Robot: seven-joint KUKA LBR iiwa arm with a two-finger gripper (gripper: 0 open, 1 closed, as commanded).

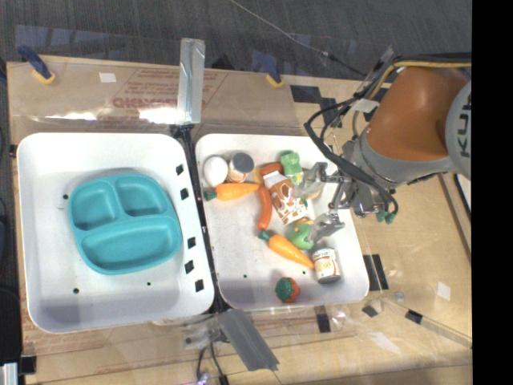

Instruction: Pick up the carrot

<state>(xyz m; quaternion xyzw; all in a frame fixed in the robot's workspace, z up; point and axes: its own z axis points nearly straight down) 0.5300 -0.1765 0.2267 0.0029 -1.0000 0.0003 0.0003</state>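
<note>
Two carrots lie in the right bin. One carrot rests near the bin's left wall, its green end pointing left. The other carrot lies lower, toward the middle, angled down to the right with a green top at its upper end. My gripper hangs over the right part of this bin, open, with one finger above and one finger below. Only bin floor shows between them. The lower finger is close to the second carrot's green top.
The right bin also holds a white ball, a small can, a green bottle, a printed carton, an orange-red pepper, a labelled tin and a red-green fruit. A teal divided plate sits in the left bin.
</note>
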